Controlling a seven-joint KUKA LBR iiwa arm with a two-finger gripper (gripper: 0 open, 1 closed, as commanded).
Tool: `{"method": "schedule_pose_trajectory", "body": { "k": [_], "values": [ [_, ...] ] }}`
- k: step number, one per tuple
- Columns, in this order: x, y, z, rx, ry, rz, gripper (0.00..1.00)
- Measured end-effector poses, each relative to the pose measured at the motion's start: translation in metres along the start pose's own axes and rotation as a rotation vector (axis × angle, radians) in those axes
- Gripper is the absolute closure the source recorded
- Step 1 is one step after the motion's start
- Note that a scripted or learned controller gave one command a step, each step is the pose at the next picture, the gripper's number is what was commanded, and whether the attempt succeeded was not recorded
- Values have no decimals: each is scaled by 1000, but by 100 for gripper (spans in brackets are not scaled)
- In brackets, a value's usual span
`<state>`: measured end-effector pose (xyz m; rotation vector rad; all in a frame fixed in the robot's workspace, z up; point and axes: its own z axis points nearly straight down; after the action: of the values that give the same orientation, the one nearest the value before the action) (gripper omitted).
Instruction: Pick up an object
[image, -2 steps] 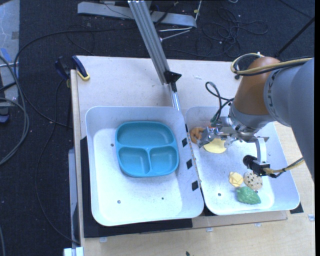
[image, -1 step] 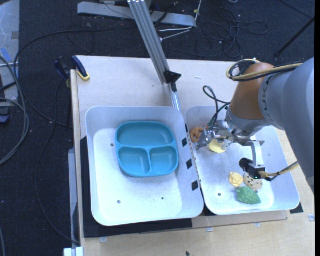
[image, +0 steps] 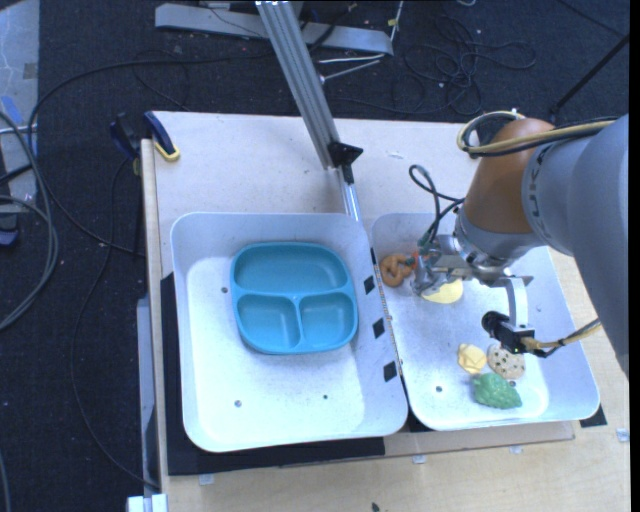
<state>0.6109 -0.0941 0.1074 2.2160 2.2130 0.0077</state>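
Poised low in the right bin (image: 560, 400), the claw (image: 437, 272) sat over a pale yellow piece (image: 445, 292), with the grey arm (image: 560, 190) and its orange band (image: 495, 190) rising behind it to the right. Whether the claw was open or closed could not be told from this slant; the wrist body hid its tips, and nothing could be seen held in it.

The yellow piece lay just below the claw, seemingly touching or nearly so. A brown pretzel (image: 397, 268) lay just to the claw's left, close to the bin's inner wall. Well below and to the right sat a cluster: a small yellow lump (image: 472, 357), a cookie (image: 506, 364) touching it, and a green piece (image: 497, 392) just under those.

The likely trouble was a closing claw pinching only the rounded edge of the yellow piece, so that it squirted sideways, or nudging the pretzel against the wall and catching neither. The two lay close enough that a slightly off descent could straddle both.

A black cable (image: 430, 195) looped near the wrist, and a black fitting (image: 500, 328) hung below right of the claw, either of which might brush the cluster on a swing. Far left of the claw, the left bin (image: 200, 400) held a blue tray (image: 295, 297), out of the way on the counter (image: 240, 150).
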Motion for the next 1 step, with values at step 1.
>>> {"method": "schedule_pose_trajectory", "body": {
  "k": [1],
  "values": [
    [-3, 12, -53, 4, 2, -3, 100]
  ]
}}
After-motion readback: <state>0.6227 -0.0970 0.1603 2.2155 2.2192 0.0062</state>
